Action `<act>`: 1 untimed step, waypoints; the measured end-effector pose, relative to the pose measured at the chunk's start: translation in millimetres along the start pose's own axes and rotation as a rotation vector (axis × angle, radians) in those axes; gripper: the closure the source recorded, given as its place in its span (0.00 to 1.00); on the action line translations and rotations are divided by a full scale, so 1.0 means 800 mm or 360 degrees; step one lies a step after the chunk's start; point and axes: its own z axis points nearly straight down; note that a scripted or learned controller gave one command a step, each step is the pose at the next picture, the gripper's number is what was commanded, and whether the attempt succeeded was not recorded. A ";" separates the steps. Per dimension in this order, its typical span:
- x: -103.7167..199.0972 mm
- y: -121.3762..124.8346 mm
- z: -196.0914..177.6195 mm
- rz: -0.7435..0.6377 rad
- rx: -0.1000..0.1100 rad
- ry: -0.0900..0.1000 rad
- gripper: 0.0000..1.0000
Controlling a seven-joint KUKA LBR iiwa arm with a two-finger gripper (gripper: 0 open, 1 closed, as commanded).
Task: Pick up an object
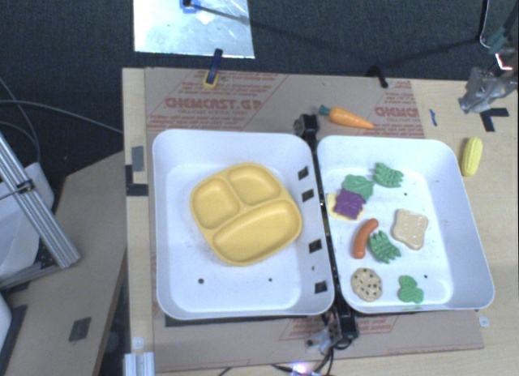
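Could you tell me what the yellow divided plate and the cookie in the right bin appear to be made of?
The yellow divided plate looks like moulded plastic with a smooth, slightly satin finish: uniform colour, rounded compartment ridges and soft highlights. The cookie seems to be a toy, probably plastic or rubber, matte: tan with dark chip spots and a flat, even outline. Its exact material is unclear at this size.

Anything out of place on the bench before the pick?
Two toys lie outside the bins: a carrot on the board just behind the right bin, and a yellow corn cob beside that bin's far right corner. The yellow divided plate sits askew in the left bin.
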 end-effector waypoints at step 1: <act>0.054 -0.018 -0.073 -0.0004 0.0006 0.0004 1.00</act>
